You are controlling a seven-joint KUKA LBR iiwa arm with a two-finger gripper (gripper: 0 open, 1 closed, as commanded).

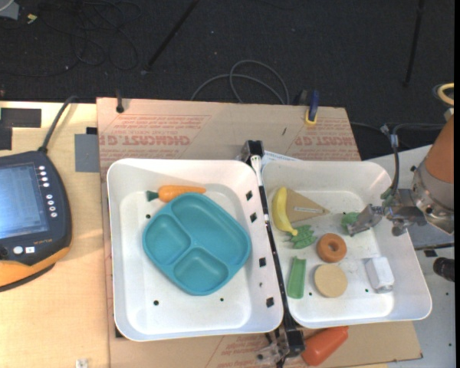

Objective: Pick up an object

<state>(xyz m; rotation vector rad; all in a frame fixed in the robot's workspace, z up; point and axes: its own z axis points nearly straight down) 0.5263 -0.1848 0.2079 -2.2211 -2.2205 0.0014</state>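
Note:
The right bin holds a yellow banana, a tan wedge, a green leafy piece, a brown donut, a green stick, a tan round disc and a white block. My gripper reaches in from the right, low over the bin's right side. A small green object lies right at its tip, touching or nearly touching it. I cannot tell whether the gripper holds it.
The left bin carries a teal divided plate and an orange carrot at its back. An orange-red object lies outside the bins at the front. A tablet sits on the far left.

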